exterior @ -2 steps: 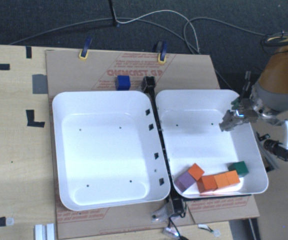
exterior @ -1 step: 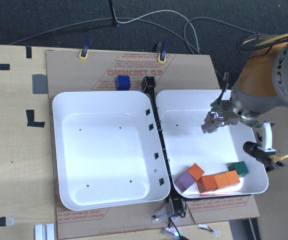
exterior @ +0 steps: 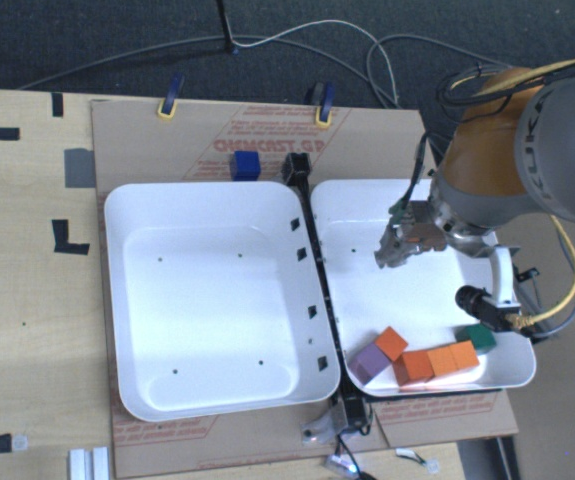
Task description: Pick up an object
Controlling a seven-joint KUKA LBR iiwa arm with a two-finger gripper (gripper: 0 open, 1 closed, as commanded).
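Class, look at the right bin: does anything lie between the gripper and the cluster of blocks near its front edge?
Nothing visible does. The gripper hangs over bare floor of the right bin, and the orange block and purple block lie beyond open white floor.

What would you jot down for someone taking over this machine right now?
Gripper: hovering over the middle of the right white bin; nothing visible between its fingers, and whether they are open or shut cannot be told.
Things: small orange block, purple block, larger orange-red block, orange block and green block bunched at that bin's near edge. A blue block sits on the cardboard behind the left white bin.
Done: no pick yet.
Left: descend on a block, grasp, lift.
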